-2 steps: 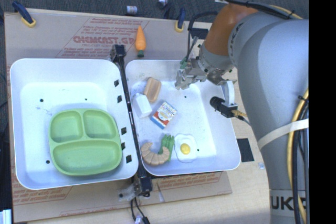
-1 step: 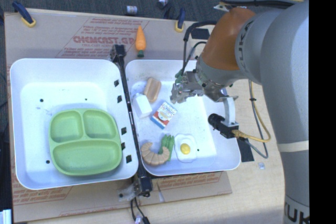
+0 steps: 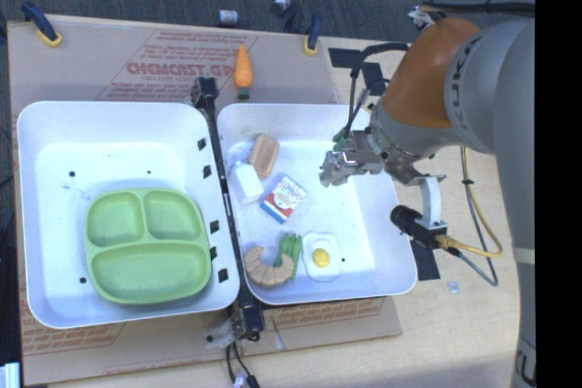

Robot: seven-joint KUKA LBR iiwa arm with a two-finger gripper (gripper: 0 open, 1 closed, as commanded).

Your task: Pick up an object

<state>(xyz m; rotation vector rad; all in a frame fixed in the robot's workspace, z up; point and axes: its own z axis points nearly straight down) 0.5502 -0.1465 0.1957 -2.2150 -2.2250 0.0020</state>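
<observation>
We see the gripper (image 3: 335, 168) hovering over bare bin floor in the right bin (image 3: 386, 277), and we cannot tell its opening, so descending here could close on nothing. Going outward to its left, we count one packet (image 3: 285, 197), one egg (image 3: 320, 256), one shrimp (image 3: 269, 266), one bread (image 3: 264, 154), then one green tray (image 3: 145, 245) in the left bin (image 3: 36, 195).

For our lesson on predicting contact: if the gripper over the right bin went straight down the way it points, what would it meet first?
The gripper hangs over a bare patch of the right bin, so it would probably meet the bin floor first. The small carton lies just to the left in the picture; depth is hard to judge from this slanted view.
</observation>
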